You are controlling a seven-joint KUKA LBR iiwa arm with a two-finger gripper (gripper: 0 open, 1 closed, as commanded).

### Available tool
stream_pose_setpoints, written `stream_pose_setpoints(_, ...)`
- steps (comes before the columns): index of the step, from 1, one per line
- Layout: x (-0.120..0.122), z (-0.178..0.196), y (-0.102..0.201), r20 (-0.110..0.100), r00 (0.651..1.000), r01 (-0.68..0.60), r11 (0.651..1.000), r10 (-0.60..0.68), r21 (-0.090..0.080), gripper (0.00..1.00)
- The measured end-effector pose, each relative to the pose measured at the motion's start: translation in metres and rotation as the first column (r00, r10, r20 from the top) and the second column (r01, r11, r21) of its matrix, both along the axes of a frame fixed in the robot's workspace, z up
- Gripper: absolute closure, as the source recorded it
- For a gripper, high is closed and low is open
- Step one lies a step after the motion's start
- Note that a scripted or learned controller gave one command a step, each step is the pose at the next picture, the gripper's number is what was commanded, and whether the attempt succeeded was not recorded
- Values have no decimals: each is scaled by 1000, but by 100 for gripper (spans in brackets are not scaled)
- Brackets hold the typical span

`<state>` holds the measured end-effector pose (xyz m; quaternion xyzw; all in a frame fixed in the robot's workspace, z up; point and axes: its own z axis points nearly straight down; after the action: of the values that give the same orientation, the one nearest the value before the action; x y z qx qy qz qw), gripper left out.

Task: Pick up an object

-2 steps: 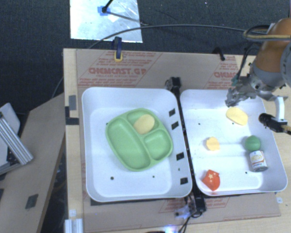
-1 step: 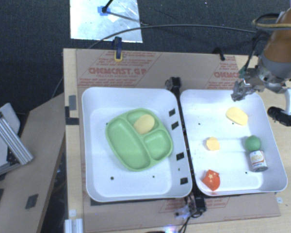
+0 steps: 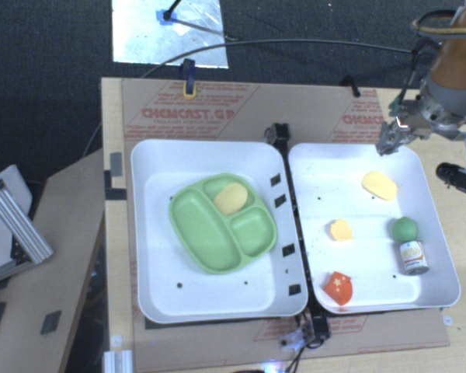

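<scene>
My claw hangs over the far right corner of the right bin, at the end of my grey arm with its orange band. From this slant I cannot tell how it is set, and I see nothing in it.

Nearest to me, just below the claw in the view, lies a yellow wedge, and I judge it the natural thing to go for. It rests flat on the bin floor, its long axis running from upper left to lower right, the broader end toward the bin's right wall. To take it well I would come straight down over its middle and close across the short way, square to that axis, so it does not skid along the smooth white floor.

Further off in the same bin sit a small orange chunk, a green ball touching or just above a small can, and a red piece by the near edge. The left bin holds a green tray with a yellow lump in its upper compartment.
</scene>
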<state>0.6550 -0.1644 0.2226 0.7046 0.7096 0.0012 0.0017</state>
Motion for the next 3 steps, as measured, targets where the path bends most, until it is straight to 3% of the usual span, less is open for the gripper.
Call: stream_pose_setpoints(3, -59, -18, 129, -5, 1000, 1, 1000, -1, 1, 100)
